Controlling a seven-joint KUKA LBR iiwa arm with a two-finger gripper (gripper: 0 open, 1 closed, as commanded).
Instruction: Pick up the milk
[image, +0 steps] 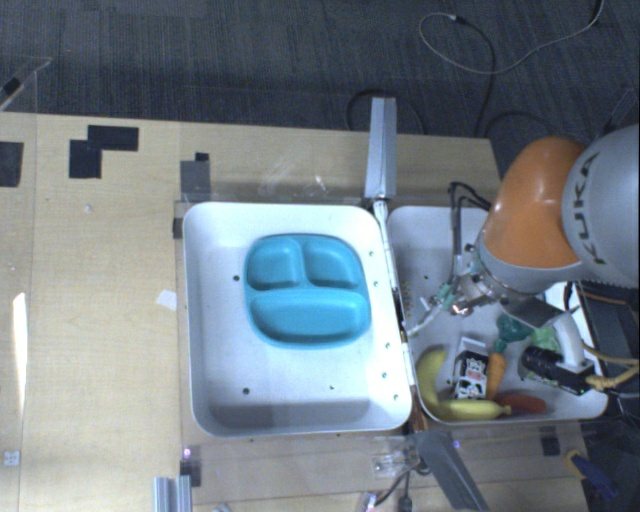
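1. Left bin (200, 330): holds a blue three-compartment plate (305, 288), lying flat, roughly centred, its two small compartments toward the far side.
2. Right bin (420, 235): its contents are crowded into the near half, and the far-left part of the floor is bare.
3. Milk (471, 369): a small carton, white and black with print, lying in the near part of the right bin. Its long axis runs roughly far-to-near in the view, tilted slightly; which end is the top cannot be read at this resolution.
4. Neighbours of the milk: a yellow banana (440, 392) curves along its left side and under its near end, just beside it or touching. An orange carrot-like item (496, 372) lies just to its right. A dark red item (520, 403) sits farther right near the bin's front wall.
5. Arm: the orange band and grey wrist hang over the far right of the right bin. The gripper (462, 296) sits above the bin floor, farther back than the milk and apart from it.
6. Fingers: cables and glare obscure them; cannot tell their opening. Nothing is seen held.
7. Table (90, 300): light wood.
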